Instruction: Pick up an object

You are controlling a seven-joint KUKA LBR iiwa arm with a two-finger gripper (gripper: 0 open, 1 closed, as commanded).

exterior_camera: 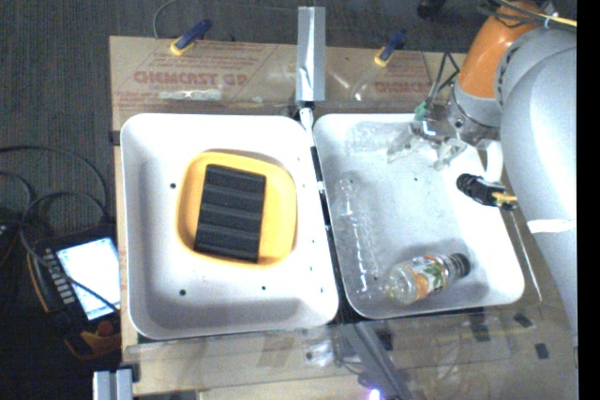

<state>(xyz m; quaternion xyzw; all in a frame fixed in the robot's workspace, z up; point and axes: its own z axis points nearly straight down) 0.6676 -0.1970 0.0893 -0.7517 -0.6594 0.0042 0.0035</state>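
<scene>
- The small bottle (427,276) with an orange label and a dark cap lies on its side near the front of the right bin (422,211), cap pointing right.
- A clear bottle (354,225) lies along that bin's left wall, its near end close to the small bottle.
- You have a crumpled clear wrapper (370,140) at the bin's far side.
- The claw (436,145) hangs over the far right corner of the right bin, just beside the wrapper and well apart from both bottles. You cannot tell whether it is spread or pressed together.
- The grey arm (544,126) comes in from the right, its orange band (487,51) above the wrist.
- In the left bin (150,229), a black ridged block (230,213) rests on a yellow tray (192,192).
</scene>
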